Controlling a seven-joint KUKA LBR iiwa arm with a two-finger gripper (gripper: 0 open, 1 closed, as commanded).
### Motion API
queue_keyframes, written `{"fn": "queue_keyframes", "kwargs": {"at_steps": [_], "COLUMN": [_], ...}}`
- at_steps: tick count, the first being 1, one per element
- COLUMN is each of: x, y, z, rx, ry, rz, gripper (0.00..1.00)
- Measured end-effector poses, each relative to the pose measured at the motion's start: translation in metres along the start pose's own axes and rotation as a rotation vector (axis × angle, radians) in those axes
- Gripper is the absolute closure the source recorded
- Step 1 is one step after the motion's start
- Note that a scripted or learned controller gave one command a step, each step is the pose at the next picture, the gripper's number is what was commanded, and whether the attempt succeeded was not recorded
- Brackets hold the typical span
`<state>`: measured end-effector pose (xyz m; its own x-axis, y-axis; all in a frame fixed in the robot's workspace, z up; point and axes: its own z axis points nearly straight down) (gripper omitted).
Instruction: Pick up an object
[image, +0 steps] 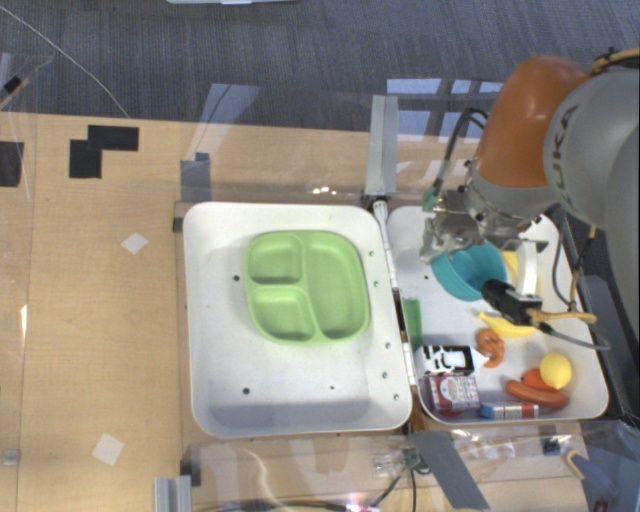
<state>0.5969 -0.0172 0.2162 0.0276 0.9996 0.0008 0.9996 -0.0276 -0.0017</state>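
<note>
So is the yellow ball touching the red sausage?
Touching, it seems. In the camera view the yellow ball sits right against the red sausage in the right bin, with no gap showing between them.

The grey arm with its orange band (560, 110) covers the upper part of the right-hand shallow white bin (600, 400) and runs off the picture's right edge. It hides part of the round teal bowl (472, 272) beneath it. The jaws are too small to read.

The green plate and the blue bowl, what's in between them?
In the camera view, between the green plate and the blue bowl run the two bins' white rims, with a small green piece beside them in the right bin.
</note>
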Motion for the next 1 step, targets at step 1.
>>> {"fn": "queue_keyframes", "kwargs": {"at_steps": [1], "x": [-0.0332], "y": [0.0059], "z": [-0.0565], "rx": [-0.006], "ry": [0.000], "rz": [0.190], "gripper": [1.00]}}
